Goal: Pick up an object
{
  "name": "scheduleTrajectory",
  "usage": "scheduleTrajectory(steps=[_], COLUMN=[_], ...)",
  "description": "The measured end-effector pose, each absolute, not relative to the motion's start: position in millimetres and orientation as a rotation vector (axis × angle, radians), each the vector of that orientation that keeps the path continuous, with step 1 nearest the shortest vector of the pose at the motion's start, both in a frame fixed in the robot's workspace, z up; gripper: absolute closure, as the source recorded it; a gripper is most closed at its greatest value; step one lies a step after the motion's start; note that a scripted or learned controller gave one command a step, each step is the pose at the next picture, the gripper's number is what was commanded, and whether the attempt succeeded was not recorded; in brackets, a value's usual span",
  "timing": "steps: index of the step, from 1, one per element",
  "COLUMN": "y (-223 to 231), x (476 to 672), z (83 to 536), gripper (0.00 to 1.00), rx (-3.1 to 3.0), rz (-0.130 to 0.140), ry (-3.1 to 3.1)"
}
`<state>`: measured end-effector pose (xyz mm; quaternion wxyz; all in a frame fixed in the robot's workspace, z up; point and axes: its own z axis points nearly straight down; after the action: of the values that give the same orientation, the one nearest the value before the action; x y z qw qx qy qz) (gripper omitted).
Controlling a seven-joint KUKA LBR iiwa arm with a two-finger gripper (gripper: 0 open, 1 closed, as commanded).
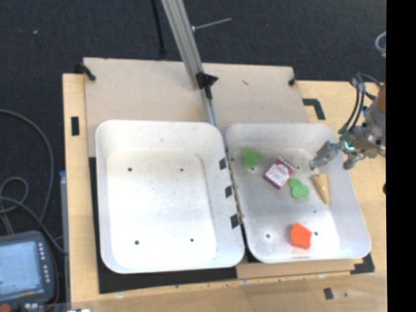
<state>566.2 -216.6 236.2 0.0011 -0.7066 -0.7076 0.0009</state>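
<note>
Two white bins sit side by side on the tabletop (273,290). The left bin (162,194) lies beside the right bin (338,239), which holds five things: two green pieces, one (251,158) near its upper left and one (298,189) at centre, one purple-and-white box (278,173) between them, one tan cone (321,187) and one orange block (300,235) near the front. The cone's long axis runs up and down the view, its tip pointing toward the front edge. The tool (333,155) hangs over the bin's upper right, just above the cone, fingers spread wide, nothing between them.
</note>
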Motion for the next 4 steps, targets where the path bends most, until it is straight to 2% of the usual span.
scheduleTrajectory(steps=[1,3,4], y=[-217,-214,-212], x=[567.0,575.0,576.9], z=[239,116,102], gripper=[0.0,0.0,0.0], rx=[-2.22,-2.221,-2.223], rz=[0.0,0.002,-0.005], ry=[-2.226,-2.217,-2.219])
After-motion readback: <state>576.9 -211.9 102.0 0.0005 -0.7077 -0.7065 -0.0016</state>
